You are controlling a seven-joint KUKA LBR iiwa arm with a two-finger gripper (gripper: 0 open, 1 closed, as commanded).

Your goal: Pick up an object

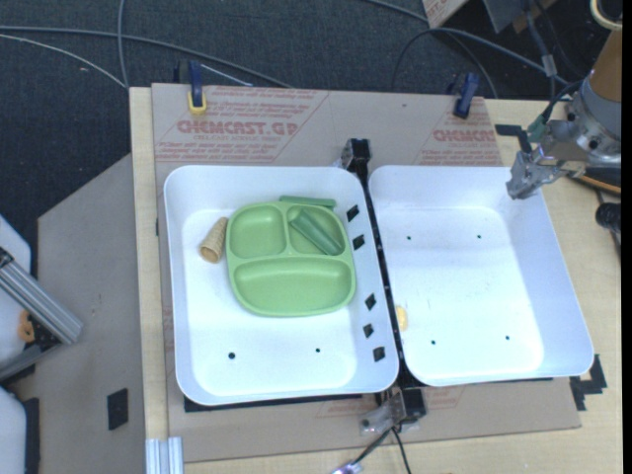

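A green divided plate (291, 261) lies in the left bin (197, 344). A darker green piece (318, 231) rests in its upper right compartment, and a flat green strip (308, 202) lies just behind the plate. A tan ice cream cone (212, 241) lies on the bin floor against the plate's left edge. A small yellow object (401, 317) sits at the left edge of the right bin (494, 304). My gripper (527, 180) hangs over the right bin's far right corner, well away from all objects.
A black divider with clips (366, 255) runs between the two bins. Blue clamps (197, 87) (464, 95) hold the board at the back. Cables cross the dark floor beyond. A metal rail (35, 299) lies at the left.
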